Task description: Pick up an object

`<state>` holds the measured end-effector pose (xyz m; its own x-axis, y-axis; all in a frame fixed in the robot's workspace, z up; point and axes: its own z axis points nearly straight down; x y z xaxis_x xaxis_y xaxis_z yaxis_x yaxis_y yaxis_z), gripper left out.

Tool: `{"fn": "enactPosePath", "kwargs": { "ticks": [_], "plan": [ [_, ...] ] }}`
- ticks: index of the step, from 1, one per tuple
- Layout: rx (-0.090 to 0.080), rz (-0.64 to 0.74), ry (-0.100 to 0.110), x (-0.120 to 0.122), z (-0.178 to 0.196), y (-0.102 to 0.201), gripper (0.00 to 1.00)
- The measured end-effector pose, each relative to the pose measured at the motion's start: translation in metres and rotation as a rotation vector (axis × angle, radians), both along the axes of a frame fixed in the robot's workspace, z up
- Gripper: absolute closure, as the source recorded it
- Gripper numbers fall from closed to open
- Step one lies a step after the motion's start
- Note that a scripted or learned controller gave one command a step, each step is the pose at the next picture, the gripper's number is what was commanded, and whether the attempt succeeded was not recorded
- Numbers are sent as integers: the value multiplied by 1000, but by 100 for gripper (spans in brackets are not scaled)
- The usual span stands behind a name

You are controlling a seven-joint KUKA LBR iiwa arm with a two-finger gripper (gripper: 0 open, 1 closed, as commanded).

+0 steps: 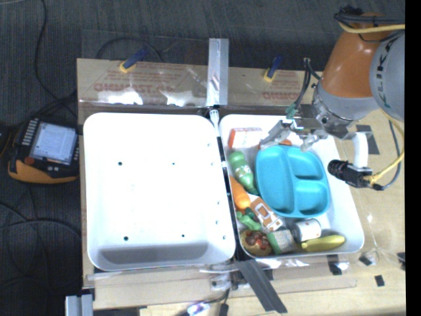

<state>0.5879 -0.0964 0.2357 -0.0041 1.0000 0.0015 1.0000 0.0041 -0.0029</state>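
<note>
I judge the blue divided tray [291, 182] light, rigid, slick — grasp its raised rim — while my gripper [297, 131] hovers, spread and holding nothing.

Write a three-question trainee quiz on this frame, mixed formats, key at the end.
1. True or false: the blue tray lies in the left bin.
2. Which sits nearest the right bin's front wall: A) yellow banana, B) green bottle, C) red-and-white box?
3. Fill in: the gripper is above the right bin's ___ edge.

Key: 1 false; 2 A; 3 far.
</note>
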Motion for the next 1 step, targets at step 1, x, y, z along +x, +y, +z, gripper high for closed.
{"fn": "enactPosePath", "kwargs": {
  "ticks": [1],
  "plan": [
    [1, 298, 0, -69, -85, -10, 0]
  ]
}}
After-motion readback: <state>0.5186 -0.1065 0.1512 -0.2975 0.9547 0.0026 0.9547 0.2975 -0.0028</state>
